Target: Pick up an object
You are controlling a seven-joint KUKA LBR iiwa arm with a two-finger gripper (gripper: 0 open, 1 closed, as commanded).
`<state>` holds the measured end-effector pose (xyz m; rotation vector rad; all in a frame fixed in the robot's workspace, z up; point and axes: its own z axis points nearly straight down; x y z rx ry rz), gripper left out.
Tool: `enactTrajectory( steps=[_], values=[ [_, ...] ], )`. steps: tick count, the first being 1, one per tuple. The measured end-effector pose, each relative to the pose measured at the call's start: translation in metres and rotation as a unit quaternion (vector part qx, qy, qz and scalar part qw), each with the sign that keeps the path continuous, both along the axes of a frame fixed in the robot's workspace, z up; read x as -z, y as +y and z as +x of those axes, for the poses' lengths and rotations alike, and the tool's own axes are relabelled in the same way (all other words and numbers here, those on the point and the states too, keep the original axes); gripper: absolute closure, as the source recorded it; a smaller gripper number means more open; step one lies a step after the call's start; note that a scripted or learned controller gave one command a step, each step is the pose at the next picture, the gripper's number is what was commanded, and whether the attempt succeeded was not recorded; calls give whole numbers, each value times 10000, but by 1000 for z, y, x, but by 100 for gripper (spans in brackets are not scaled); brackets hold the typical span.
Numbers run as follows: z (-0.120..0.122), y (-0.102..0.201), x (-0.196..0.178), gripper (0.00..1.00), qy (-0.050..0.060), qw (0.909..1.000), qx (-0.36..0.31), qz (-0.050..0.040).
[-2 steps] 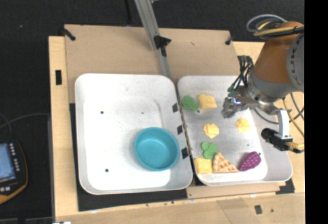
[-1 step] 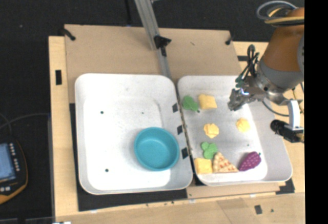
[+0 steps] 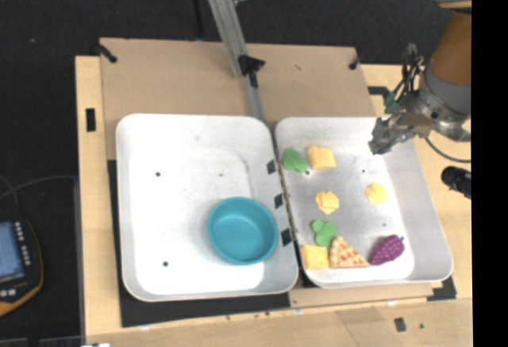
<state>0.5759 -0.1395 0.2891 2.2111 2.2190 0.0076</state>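
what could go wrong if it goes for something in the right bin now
1. The pizza slice, a yellow block, a green piece and the purple grapes crowd the near end, so the hand may nudge neighbours or miss.
2. The hand sits over the right bin's far right edge; a straight descent could clip the rim.

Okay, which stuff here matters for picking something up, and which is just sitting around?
For the job:
gripper, over the right bin
candidates in that bin: purple grapes, pizza slice, yellow piece

Lying about:
blue bowl in the left bin
handheld device, beside the bench
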Motion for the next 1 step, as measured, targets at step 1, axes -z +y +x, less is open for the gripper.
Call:
enactTrajectory(
  steps=[1],
  values=[
    [2, 49, 15, 100, 42, 10000, -12, 16]
  ],
)
